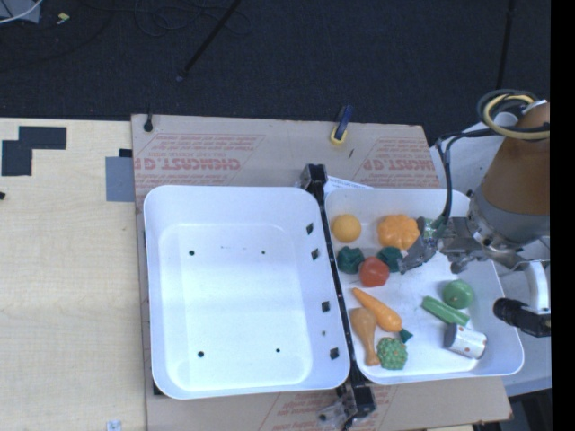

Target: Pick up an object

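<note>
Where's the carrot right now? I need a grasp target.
In the right bin, lower left part, the carrot lies slantwise just below the red ball and above the broccoli.

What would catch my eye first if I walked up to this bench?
Probably the bright plastic toy food heaped in the right white bin: an orange carrot, a red tomato, a yellow lemon. The grey arm's gripper sits low beside them, while the left white bin lies alongside.
</note>
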`<state>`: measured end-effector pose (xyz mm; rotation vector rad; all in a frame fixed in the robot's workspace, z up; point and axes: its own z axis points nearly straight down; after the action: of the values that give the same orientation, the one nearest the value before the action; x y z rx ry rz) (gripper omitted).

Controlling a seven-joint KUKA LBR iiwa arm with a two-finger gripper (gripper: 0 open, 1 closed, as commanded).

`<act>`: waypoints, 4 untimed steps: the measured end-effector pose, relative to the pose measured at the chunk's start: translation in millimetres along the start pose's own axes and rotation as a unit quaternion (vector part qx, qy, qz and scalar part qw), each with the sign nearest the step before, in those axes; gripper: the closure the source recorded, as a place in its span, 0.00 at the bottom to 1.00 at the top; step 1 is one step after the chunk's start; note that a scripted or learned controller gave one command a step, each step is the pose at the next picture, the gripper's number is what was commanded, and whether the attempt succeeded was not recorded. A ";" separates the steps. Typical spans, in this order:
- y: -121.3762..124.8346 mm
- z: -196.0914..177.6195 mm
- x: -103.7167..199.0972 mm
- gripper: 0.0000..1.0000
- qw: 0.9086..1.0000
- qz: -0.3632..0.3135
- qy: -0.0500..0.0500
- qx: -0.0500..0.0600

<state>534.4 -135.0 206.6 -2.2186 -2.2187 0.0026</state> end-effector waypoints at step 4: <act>66.9 107.6 50.5 1.00 1.000 0.001 0.000 0.000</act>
<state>600.9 -84.3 98.8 -2.2210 -2.2172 0.0026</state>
